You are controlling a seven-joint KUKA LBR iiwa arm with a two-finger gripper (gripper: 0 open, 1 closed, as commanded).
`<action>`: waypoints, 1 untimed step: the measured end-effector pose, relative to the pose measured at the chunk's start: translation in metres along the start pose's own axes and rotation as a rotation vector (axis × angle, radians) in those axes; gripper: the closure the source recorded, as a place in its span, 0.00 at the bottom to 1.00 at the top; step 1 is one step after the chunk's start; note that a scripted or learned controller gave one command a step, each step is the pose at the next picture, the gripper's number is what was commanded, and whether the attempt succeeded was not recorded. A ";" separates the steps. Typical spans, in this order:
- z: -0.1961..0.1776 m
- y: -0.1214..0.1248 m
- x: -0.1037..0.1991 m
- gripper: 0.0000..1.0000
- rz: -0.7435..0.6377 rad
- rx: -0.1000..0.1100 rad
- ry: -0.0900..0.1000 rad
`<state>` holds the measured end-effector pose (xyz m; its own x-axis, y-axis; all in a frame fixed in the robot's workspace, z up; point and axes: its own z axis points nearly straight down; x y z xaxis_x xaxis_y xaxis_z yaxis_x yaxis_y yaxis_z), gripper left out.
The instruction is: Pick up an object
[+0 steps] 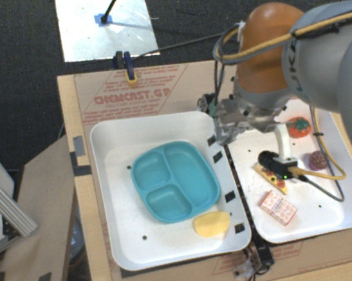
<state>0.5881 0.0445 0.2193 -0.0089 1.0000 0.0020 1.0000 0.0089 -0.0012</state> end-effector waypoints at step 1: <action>-0.010 -0.019 0.056 1.00 -0.002 -0.001 0.001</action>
